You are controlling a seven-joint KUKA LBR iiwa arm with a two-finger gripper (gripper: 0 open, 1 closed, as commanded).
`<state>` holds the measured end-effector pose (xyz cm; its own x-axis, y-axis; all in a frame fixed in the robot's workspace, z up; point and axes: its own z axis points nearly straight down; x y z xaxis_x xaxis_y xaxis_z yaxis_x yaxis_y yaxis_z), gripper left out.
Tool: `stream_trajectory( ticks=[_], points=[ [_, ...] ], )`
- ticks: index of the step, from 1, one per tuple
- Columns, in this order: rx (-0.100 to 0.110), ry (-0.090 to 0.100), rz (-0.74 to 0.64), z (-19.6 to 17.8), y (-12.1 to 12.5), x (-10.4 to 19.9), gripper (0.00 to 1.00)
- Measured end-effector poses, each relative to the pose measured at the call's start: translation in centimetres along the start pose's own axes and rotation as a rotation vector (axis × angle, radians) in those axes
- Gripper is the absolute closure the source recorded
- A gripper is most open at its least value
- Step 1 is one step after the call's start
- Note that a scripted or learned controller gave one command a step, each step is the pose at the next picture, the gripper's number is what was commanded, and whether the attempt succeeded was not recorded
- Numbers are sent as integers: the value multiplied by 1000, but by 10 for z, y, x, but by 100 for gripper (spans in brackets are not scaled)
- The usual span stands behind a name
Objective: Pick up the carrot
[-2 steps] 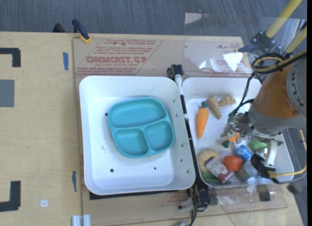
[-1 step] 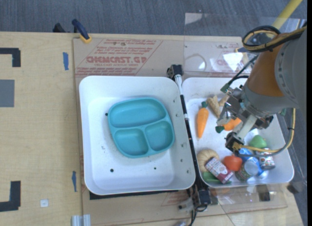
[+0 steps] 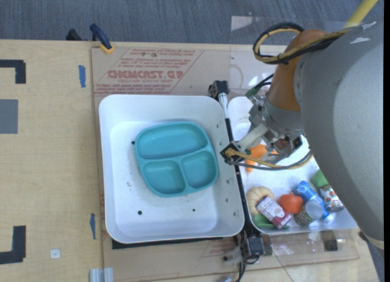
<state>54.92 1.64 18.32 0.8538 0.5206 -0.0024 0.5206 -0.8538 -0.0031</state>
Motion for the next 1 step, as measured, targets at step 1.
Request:
stream_trajectory(
  ticks=[1],
  points=[
    [7,-7,154,0,-42,-27,100]
  ],
)
